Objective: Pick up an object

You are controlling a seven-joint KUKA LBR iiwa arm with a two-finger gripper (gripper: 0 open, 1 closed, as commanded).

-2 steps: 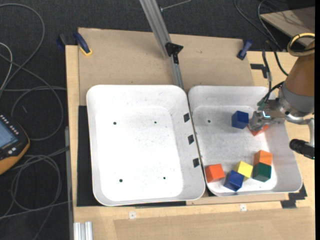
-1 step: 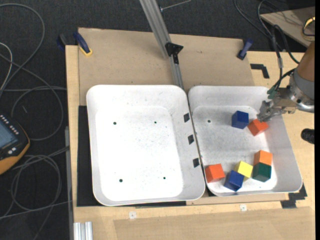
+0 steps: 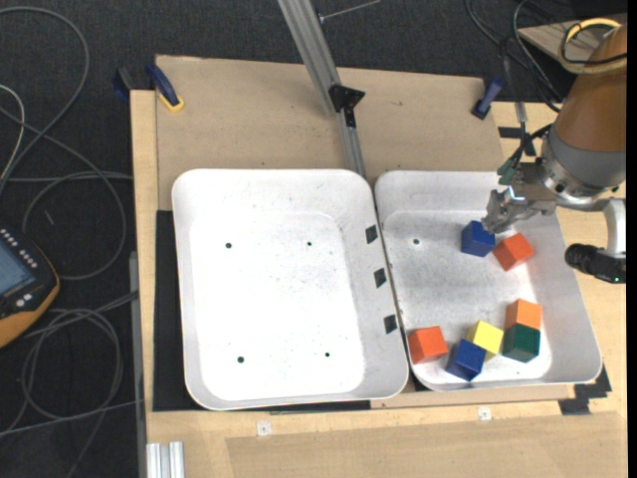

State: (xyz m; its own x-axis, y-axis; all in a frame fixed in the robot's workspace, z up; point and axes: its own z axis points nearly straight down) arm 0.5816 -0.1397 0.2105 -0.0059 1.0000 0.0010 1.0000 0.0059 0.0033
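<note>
My gripper hangs over the upper part of the right bin, coming in from the right. Just below it lie a blue cube and a red-orange cube, side by side; the gripper's tip sits right above the gap between them. Whether it touches either cube I cannot tell. Along the bin's near edge lie an orange cube, a second blue cube, a yellow cube, another orange cube and a dark green cube.
The left bin stands beside the right one, with black clips along the shared edge. A slanted metal rail runs from the top down to the bins' junction. Cables lie on the floor at left and at top right.
</note>
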